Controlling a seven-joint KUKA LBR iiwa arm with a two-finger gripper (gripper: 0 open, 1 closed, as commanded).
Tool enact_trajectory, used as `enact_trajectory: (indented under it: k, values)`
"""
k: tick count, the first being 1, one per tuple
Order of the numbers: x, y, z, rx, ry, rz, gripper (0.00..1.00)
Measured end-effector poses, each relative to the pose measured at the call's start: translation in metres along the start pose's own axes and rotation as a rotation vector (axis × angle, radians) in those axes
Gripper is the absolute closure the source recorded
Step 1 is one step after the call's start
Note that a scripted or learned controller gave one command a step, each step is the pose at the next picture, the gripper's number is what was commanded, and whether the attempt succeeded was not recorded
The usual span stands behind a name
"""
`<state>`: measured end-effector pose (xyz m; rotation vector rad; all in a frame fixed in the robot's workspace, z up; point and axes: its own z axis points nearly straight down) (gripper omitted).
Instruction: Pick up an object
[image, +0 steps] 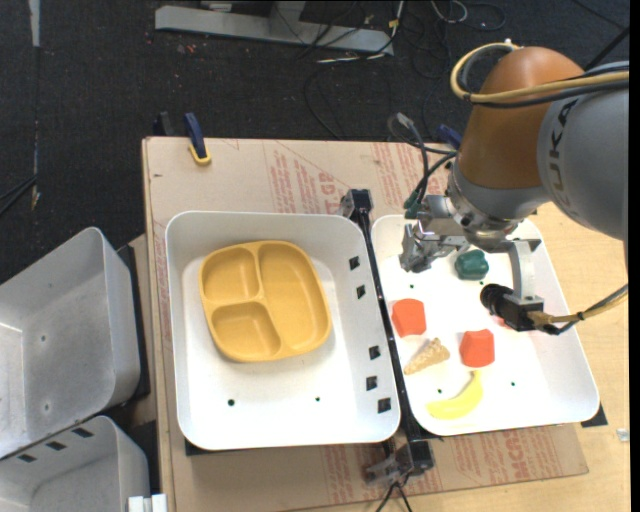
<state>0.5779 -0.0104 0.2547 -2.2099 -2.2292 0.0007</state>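
My gripper (420, 252) hangs over the far left part of the right bin (560, 385), under the grey arm with its orange band. A dark green object (470, 265) lies just to the gripper's right, close beside it. Nearer the front lie an orange-red block (408, 317), a red block (477, 347), a tan wedge (428, 355) and a yellow banana (457, 398). No object shows in the gripper's grasp.
The left bin (200, 400) holds a yellow divided plate (265, 300). A black divider with clips (372, 320) runs between the bins. A black fitting with a cable (505, 303) sits right of the orange-red block. Grey tubs (55, 330) stand at the far left.
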Motion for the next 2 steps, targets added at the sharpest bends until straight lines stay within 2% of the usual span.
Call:
enact_trajectory:
  k: [1, 2]
  values:
    - [0.056, -0.011, 0.002, 0.000, 0.000, 0.001, 1.00]
    - [0.100, -0.008, 0.007, -0.002, -0.001, 0.001, 1.00]
